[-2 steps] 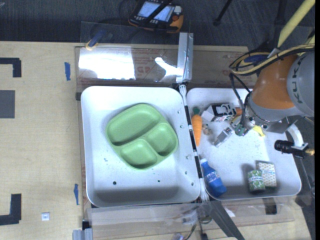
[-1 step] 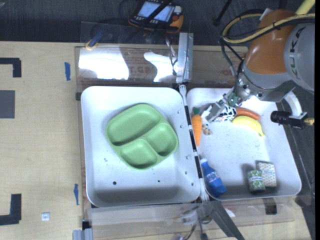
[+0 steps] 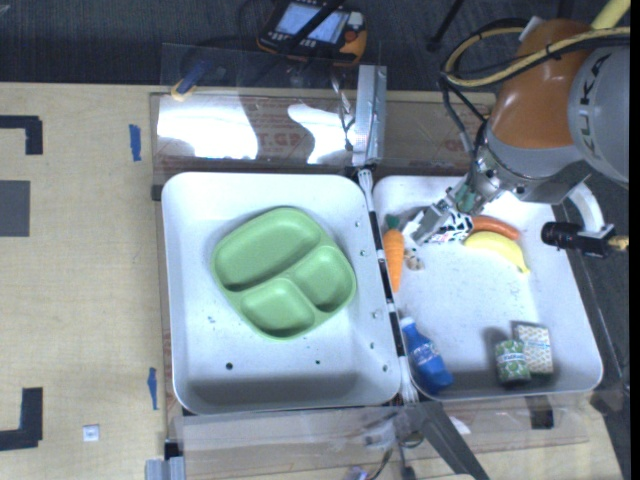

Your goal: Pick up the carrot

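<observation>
Blue bottle [image 3: 427, 357] in white right bin [image 3: 570, 298]; carrot [image 3: 394, 258] beside gripper [image 3: 432, 222], grip unclear.

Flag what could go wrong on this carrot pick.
1. The carrot lies tight against the right bin's left wall, so a finger may hit the wall rather than slide beside it.
2. The pincer sits over clutter near the banana; it could grab or nudge that.
3. The blue bottle lies along the same wall and could be knocked.
</observation>
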